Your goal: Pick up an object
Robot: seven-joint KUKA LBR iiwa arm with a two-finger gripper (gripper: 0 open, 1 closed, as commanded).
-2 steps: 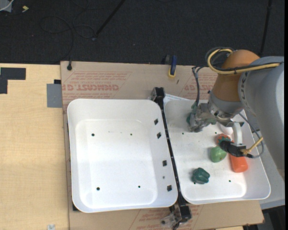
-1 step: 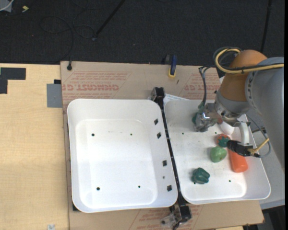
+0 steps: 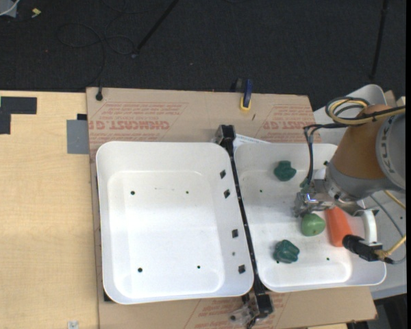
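Observation:
The right bin (image 3: 270, 283) holds a dark green lump (image 3: 284, 171) near its far side and another dark green lump (image 3: 285, 251) near its front. A light green rounded piece (image 3: 313, 224) lies toward the right, with an orange-red piece (image 3: 337, 226) beside it. My gripper (image 3: 306, 206) hangs low over the right bin, right at the top left of the light green piece. The wrist hides how the gripper and the piece meet.
The left bin (image 3: 109, 184) stands beside the right one, with a black divider strip (image 3: 236, 211) between them. Both rest on brown cardboard (image 3: 157, 115). A blue and yellow clamp (image 3: 246, 94) sits at the cardboard's far edge.

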